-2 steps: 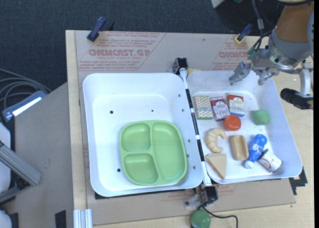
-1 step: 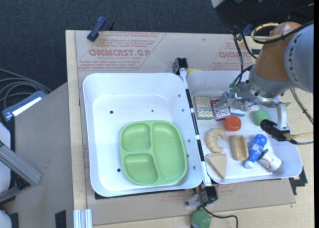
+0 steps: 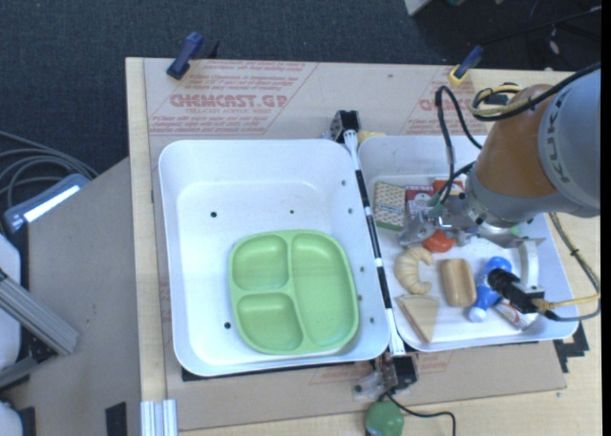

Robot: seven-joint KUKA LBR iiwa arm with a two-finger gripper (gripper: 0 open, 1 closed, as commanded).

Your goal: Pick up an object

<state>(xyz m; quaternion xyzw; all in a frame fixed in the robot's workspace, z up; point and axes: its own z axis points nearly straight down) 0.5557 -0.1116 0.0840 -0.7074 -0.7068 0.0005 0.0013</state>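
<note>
the light green three-compartment plastic plate lies in the left white bin, and in the right white bin the metal gripper, reaching from the right, hangs low just above the pale croissant, beside a small red object; its opening i cannot tell.

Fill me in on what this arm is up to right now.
The grey arm with the orange band reaches in from the right over the right bin, its gripper low among the toy food there. Right by it lie a red piece and a croissant, with a bread roll and a wedge nearer the front. Nothing is visibly held between its fingers. The left bin holds a green divided plate.
</note>
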